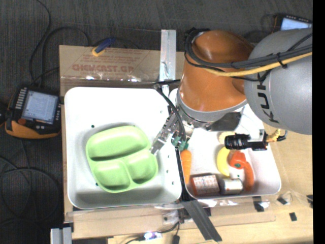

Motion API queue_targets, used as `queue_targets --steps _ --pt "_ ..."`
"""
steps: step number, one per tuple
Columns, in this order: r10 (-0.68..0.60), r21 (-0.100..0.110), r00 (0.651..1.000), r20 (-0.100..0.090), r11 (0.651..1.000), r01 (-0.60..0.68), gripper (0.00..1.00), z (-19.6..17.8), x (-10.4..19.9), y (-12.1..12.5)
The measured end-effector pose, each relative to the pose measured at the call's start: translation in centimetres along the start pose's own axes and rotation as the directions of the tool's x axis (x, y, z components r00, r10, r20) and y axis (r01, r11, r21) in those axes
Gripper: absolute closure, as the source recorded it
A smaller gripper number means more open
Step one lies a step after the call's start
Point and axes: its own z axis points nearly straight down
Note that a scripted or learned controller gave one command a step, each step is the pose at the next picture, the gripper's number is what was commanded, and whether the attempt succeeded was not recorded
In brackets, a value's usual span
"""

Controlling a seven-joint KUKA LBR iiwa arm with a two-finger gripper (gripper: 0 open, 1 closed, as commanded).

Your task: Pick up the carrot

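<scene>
A green divided tray (pixel 122 158) is seen lying in the left bin (pixel 76 111). The hand (pixel 170 136) is positioned over the divider between the bins; its state cannot be determined. The carrot (pixel 186 161) lies just below it at the right bin's (pixel 271 179) left edge, not gripped. Beside it, a small box (pixel 204 184) and mixed items are noted.

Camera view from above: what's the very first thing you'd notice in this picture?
The big robot arm, grey with a shiny orange band, reaching in from the right over the right bin. Next, the bright green divided plate lying in the left bin. Below the gripper, an orange carrot lies at the left edge of the right bin.
</scene>
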Motion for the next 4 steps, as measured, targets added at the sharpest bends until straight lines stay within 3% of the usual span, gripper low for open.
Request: queue_targets --steps 1,2,3,4 --pt "0.004 -0.001 1.000 0.003 1.000 -0.004 1.00 -5.3 -2.6 -4.0" --pt "-0.132 0.001 0.991 0.003 0.991 0.132 1.00 -3.5 -2.2 -4.3" --pt "-0.372 0.000 0.928 0.007 0.928 0.372 1.00 -15.0 -2.8 -2.3" --pt "-0.439 0.000 0.898 0.006 0.898 0.439 1.00 -15.0 -4.4 -7.2"
